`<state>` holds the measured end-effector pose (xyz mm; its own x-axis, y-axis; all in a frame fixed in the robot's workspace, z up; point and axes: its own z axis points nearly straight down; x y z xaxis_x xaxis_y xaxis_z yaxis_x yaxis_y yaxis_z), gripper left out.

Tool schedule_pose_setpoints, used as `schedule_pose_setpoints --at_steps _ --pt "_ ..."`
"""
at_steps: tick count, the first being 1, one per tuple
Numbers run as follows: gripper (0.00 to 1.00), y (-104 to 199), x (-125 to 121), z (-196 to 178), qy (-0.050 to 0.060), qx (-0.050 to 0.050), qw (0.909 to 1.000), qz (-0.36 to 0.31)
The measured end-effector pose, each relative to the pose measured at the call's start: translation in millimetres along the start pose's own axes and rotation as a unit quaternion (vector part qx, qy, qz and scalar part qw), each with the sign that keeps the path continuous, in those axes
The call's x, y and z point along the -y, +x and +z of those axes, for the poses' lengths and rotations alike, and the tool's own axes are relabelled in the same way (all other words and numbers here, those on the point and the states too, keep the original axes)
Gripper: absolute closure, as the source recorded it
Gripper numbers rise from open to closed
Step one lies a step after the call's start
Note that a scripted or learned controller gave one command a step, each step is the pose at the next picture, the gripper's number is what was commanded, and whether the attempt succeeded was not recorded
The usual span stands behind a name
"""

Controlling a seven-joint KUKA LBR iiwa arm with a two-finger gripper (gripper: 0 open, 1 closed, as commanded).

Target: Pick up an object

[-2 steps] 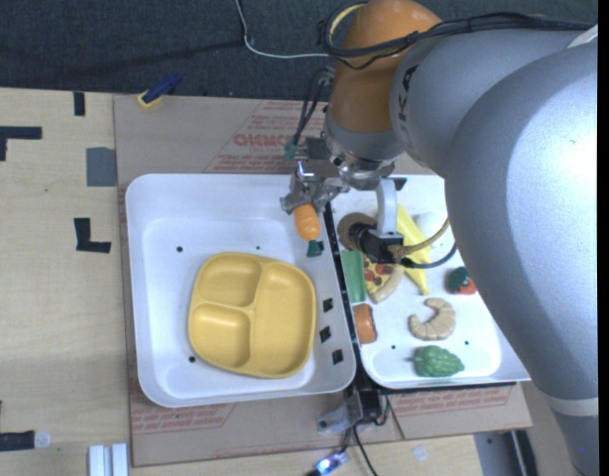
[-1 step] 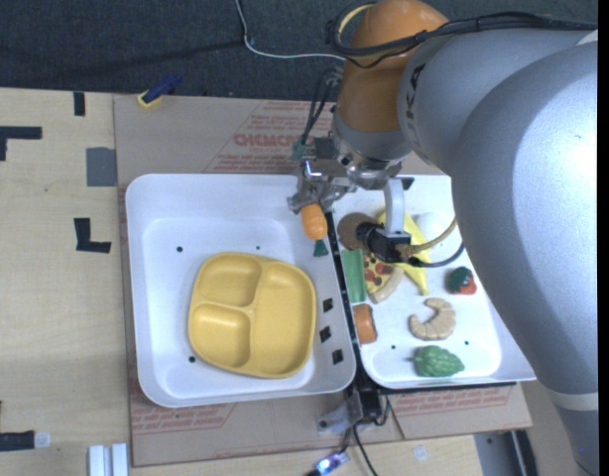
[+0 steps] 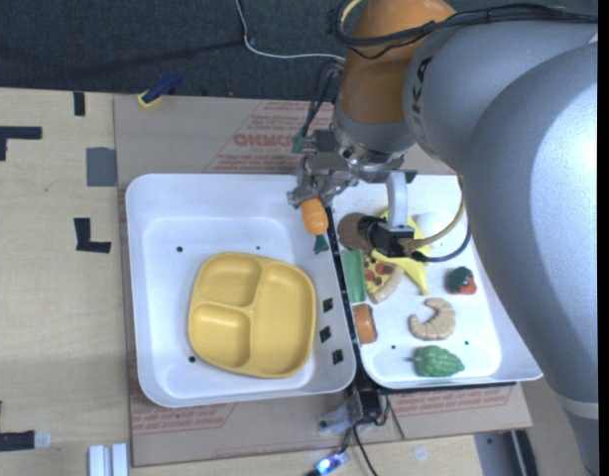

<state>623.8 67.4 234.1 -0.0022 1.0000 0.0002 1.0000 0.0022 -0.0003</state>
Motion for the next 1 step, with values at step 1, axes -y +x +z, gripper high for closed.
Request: schedule_pose_setpoints --at_steps 1 --pt "1.00 -4.6 -1.8 0.5 0.001 0.001 1.0000 0.000"
